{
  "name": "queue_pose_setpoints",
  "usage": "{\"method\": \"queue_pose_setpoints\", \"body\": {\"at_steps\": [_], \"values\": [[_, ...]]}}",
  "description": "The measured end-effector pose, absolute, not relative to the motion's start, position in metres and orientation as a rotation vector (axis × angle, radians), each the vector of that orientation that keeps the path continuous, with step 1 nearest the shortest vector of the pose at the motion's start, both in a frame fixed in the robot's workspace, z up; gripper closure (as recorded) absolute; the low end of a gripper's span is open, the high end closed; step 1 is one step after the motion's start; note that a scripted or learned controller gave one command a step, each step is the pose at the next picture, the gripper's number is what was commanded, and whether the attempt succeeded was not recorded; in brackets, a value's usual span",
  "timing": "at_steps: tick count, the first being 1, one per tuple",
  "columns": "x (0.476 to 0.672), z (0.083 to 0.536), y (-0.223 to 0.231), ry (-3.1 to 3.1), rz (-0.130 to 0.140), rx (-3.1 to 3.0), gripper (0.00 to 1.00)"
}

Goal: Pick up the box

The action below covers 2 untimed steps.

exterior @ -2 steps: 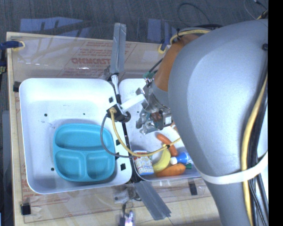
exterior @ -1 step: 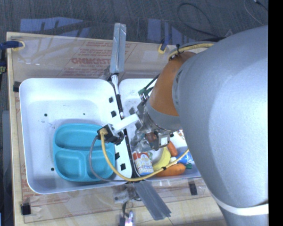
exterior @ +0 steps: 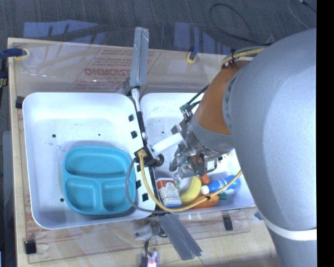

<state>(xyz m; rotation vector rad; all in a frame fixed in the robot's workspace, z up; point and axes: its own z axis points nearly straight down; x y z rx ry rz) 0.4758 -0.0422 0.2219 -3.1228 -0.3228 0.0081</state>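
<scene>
A small box (exterior: 168,192) with a red, white and blue label lies at the near edge of the right bin (exterior: 161,107). The arm's gripper (exterior: 183,163) hangs low in that bin, just above and to the right of the box. A yellow banana-shaped object (exterior: 191,188) lies between the gripper and the box's right side. The big grey arm body hides much of the right bin.
A teal divided tray (exterior: 98,179) lies in the left bin (exterior: 44,115). Beside the box are an orange object (exterior: 209,202) and a blue-and-white bottle (exterior: 222,184). A yellow cable (exterior: 145,182) and black clips run along the divider between the bins.
</scene>
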Motion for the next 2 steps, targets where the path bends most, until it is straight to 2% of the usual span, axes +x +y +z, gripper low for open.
{"method": "queue_pose_setpoints", "body": {"at_steps": [1, 2], "values": [[0.476, 0.231, -0.041, -0.334, 0.014, -3.119, 1.0], [0.477, 0.301, 0.045, -0.329, 0.0, -3.124, 1.0]]}}
